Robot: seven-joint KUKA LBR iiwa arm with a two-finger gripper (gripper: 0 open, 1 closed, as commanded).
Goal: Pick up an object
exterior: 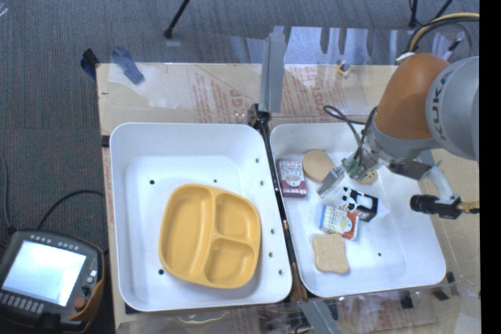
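Because the task names no particular object, the likeliest target is whichever item lies under the tool, and that appears to be the black-and-white printed packet (362,203) lying flat near the middle of the right-hand white bin (407,262). The two-finger gripper (333,184) hangs just beside that packet's upper left corner, its pale finger ends low over the bin floor; whether they are spread or closed cannot be told from this slanted view, and nothing is seen between them, so no grasp can be claimed.

Just below the packet, touching or nearly touching it, lies a small blue-and-white carton with a red edge (339,221). A round tan biscuit-like disc (318,163) sits just beside the gripper on its upper side, and a small dark red box (292,176) rests near the bin's left wall. A square tan toast-shaped piece (331,253) lies apart, toward the front.

The loose scatter seems meant to give the arm several choices, though the crowding around the packet could spoil a clean closure.

The left-hand white bin (133,160) holds a yellow three-compartment plastic tray (210,235), well apart from the grey arm with its orange band (415,94).
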